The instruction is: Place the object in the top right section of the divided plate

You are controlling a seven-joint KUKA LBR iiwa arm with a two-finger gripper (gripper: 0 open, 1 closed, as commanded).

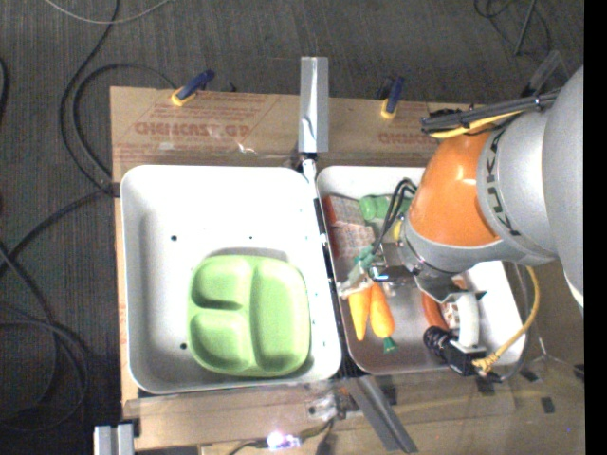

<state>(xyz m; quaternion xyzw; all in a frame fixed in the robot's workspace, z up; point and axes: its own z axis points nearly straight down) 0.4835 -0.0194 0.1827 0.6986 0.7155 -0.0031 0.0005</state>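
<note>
— Green divided plate of moulded plastic (251, 316): where is it seen?

— It is seen lying flat in the left shallow white bin (142, 254), toward that bin's near right corner and close to the wall next to the other bin. Three compartments are marked out by raised ridges: two smaller ones on the view's left and one longer one on its right.

— What is laid in the other bin?

— Two orange plastic carrots (370, 316) are laid side by side along the left side of the right shallow white bin (501, 297), touching each other. A green tip is shown at the lower end of one. Beyond them, near the bin's far left corner, a flat reddish patterned piece (349, 226) and a rounded green toy (372, 207) are found.

— Where is the tool placed?

— The two-finger gripper (372, 275) is held over the right bin, just at the upper ends of the carrots. It is carried by the grey arm (560, 178), whose orange band (455, 197) is seen above the bin's middle.

— Is it released or clenched?

— That cannot be told, since the working end is covered by the wrist. Whether the carrots are touched cannot be told either. Both are seen resting on the bin floor, and the plate is parted from them by the bin walls.
</note>
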